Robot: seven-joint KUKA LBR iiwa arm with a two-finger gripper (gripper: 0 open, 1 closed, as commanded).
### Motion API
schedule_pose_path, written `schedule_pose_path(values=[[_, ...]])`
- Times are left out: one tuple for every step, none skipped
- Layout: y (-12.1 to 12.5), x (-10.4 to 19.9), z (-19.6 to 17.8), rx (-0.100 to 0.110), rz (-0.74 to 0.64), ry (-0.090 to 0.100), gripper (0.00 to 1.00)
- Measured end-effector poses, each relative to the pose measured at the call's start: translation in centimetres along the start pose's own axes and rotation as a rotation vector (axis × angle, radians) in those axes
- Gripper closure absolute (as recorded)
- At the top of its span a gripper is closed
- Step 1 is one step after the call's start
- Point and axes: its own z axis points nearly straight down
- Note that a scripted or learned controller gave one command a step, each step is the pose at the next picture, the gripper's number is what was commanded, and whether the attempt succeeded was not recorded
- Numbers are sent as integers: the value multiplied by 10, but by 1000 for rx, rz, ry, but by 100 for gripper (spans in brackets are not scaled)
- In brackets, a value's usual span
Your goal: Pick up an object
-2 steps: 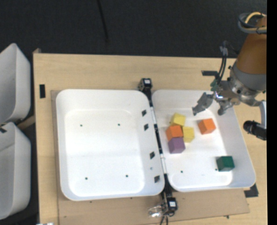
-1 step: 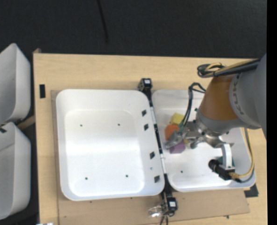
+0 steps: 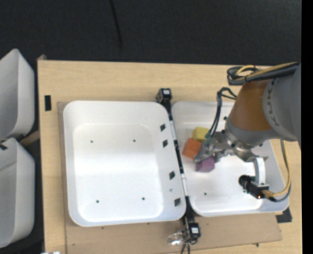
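Objects to pick: three small blocks lie clustered in the right bin, all close under the gripper, and any one of them would serve the task.
Bench [image 3: 108, 81]: light wood, bearing both bins; it stretches well away from the gripper on the camera's left.
Left bin [image 3: 114, 163]: shallow, white, lying across the divider from the gripper and well apart from it.
Right bin [image 3: 225, 200]: shallow, white; the gripper hangs over its middle, and the blocks sit in the part nearest the divider.
Arm [image 3: 262, 110]: grey with an orange band, coming in from the camera's right and bent down over the right bin.
Gripper [image 3: 212, 148]: low over the cluster, its tip just beside the purple block; whether the fingers stand apart or together I cannot tell, since the wrist and cables blur the tip.
Orange block [image 3: 191, 148]: just beside the gripper, on its divider side.
Purple block [image 3: 205, 164]: right at the gripper's tip, perhaps touching; I see nothing clearly clamped.
Yellow block [image 3: 200, 133]: just beyond the gripper, partly behind a cable.
Step in hand: by my judgement, the descent and reach toward the purple block.
Next move calls for: fingers straddling one block alone, closing squarely, then a straight lift clear of its neighbours.
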Motion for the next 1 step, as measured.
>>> schedule_pose_path(values=[[73,78,-70,-11,-17,-2,100]])
